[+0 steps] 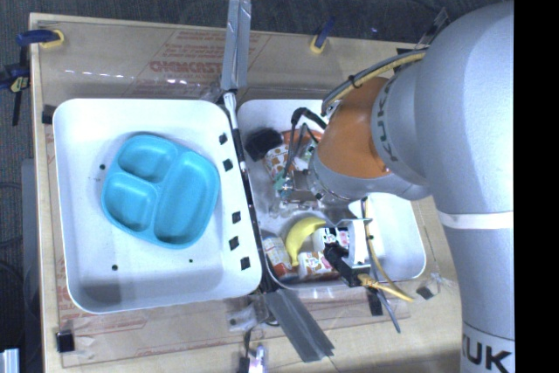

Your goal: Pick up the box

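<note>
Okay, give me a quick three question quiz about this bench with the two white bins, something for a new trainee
1. True or false: the blue tray lies in the left bin.
2. Which fruit lies in the right bin? A) apple B) banana C) orange
3. Fill in: the arm's orange band hangs over the ____ bin.

Key: 1 true. 2 B, the banana lies near that bin's front edge. 3 right.
</note>
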